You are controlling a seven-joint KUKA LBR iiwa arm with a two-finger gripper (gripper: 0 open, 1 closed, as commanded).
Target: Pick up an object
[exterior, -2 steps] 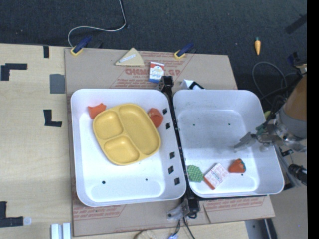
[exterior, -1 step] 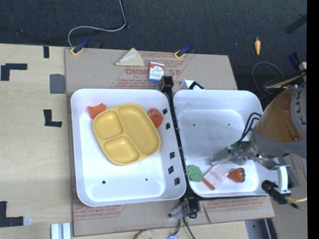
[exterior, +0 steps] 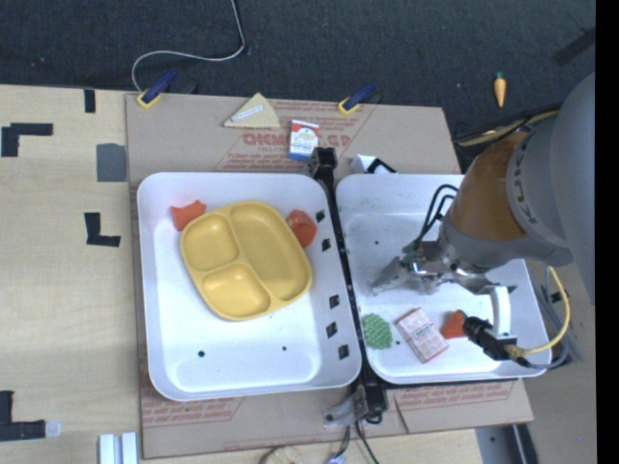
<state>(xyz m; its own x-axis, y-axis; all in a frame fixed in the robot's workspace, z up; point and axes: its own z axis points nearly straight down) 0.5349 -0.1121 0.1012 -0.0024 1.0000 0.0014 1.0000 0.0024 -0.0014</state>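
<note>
Camera view: looking down on both bins from above the bench.
Arm: reaching in from the right, jaws (exterior: 418, 267) hanging low over the right bin (exterior: 387, 201).
Jaws: state cannot be told.
Right bin: green object (exterior: 376, 332), small printed packet (exterior: 422, 333) and orange piece (exterior: 455, 325) lying near its front edge.
Left bin (exterior: 242, 365): yellow divided tray (exterior: 246, 258) sitting between two orange pieces (exterior: 188, 214).

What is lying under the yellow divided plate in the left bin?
Two orange pieces stick out from under the yellow plate. Anything else beneath it is covered.
</note>
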